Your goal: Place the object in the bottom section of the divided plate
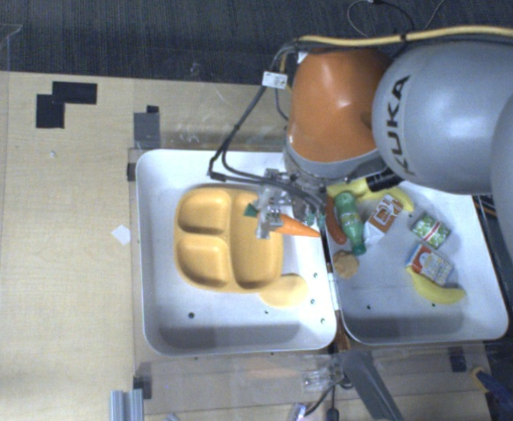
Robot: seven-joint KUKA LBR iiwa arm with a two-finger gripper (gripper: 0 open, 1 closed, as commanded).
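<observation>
Centre of the frame: the gripper (270,213) hangs over the right edge of the yellow divided plate (208,235), which lies in the left white bin (160,323). An orange carrot (295,228) lies just beside the fingertips, pointing right; whether the fingers are apart or closed on it cannot be told. The right bin (484,318) holds a green bottle (349,220), a banana (438,293) and small cartons (430,230).

An orange carrot (296,228) lies tilted at the right edge of the yellow divided plate (205,235).
</observation>
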